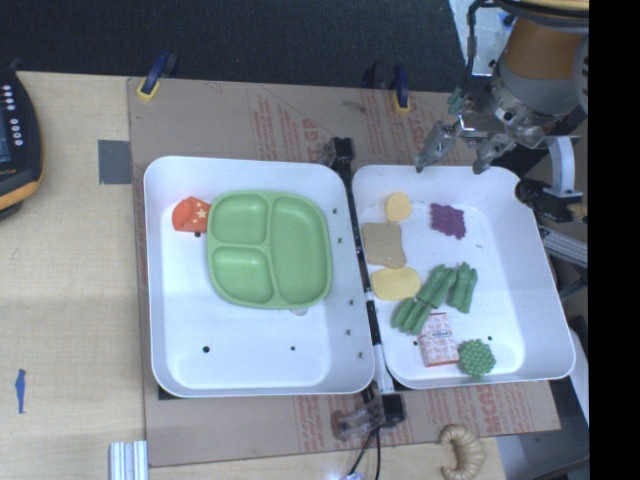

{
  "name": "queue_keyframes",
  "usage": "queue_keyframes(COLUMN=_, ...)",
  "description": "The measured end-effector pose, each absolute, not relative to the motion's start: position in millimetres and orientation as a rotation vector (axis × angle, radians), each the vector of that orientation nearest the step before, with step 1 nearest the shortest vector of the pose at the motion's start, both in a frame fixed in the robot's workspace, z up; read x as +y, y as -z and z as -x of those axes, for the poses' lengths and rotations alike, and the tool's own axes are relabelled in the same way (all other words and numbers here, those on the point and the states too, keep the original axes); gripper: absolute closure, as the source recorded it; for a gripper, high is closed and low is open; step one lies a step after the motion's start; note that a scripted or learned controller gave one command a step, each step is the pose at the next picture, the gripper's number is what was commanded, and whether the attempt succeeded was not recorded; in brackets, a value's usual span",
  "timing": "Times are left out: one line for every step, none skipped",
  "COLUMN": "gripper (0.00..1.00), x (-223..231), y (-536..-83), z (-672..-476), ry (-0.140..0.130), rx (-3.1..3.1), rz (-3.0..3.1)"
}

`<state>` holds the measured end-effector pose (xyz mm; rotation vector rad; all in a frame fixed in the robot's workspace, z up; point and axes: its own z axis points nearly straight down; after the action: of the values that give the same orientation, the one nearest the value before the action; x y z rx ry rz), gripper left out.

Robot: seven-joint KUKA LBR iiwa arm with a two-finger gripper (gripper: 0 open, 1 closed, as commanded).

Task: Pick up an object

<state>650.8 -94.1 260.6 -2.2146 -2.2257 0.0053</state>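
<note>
Brown cardboard (250,128) lines the bench under both white bins. Up at the right, the arm's upper part is cut off by the frame; its gripper (455,156) hangs with fingers spread and bare over the right bin (530,268)'s far rim. Below lie a purple piece (447,219), green beans (440,293) and a small packet (437,339). A green divided plate (270,248) half hides an orange-red item (190,214) in the left bin (200,358).

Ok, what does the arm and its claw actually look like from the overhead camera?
The arm is a thick round column with a broad orange band above a grey wrist section. A yellowish cable and a dark one loop around its top. Below the wrist sits a cluster of silver-grey metal fittings, ending in the claw, which has two thin, dark, pointed fingers.
</note>
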Motion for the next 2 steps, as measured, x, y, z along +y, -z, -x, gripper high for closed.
queue_keyframes(gripper=0.00, x=-143.1, y=-171.6, z=-624.7, ry=-0.016, rx=-2.217, rz=2.216)
queue_keyframes(gripper=0.00, x=-162.2, y=-112.8, z=-657.0, ry=-0.007, rx=-2.227, rz=2.217)
